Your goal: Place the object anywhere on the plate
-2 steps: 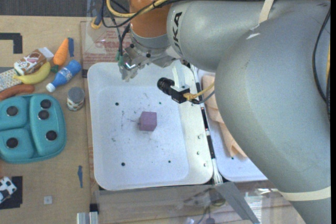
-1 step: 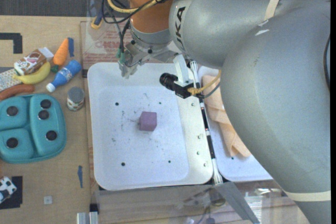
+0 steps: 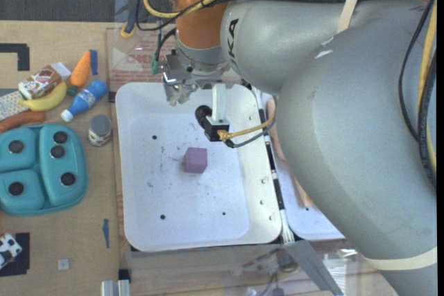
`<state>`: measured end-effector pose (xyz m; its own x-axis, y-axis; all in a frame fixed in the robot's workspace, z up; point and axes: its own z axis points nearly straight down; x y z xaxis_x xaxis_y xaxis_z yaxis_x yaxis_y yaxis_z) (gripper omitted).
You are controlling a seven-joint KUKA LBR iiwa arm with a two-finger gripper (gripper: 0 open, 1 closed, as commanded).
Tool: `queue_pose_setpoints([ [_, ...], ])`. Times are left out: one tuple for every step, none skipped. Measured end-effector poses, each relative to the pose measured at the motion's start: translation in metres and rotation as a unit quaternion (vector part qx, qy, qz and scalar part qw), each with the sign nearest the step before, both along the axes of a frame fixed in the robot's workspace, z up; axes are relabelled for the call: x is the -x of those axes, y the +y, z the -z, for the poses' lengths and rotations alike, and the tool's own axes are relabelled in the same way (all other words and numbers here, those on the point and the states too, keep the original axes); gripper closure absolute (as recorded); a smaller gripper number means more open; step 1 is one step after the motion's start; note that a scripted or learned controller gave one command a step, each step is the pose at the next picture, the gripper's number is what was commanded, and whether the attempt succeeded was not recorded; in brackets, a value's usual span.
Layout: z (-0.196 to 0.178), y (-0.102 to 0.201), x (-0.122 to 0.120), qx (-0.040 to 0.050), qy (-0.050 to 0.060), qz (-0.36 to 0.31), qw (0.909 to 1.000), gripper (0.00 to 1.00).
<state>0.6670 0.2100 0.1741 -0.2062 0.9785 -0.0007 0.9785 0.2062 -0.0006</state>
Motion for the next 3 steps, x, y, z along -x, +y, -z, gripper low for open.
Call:
queue_pose_setpoints([
  [-0.010,0.005,0.001,-0.0002,-0.002,-0.046,0.9989,1.00],
  [0.006,0.000,0.000,0.0001,0.001,0.102,0.9948,1.00],
  [0.009,0.013,0.000,-0.0004,-0.001,0.176,0.9843,1.00],
])
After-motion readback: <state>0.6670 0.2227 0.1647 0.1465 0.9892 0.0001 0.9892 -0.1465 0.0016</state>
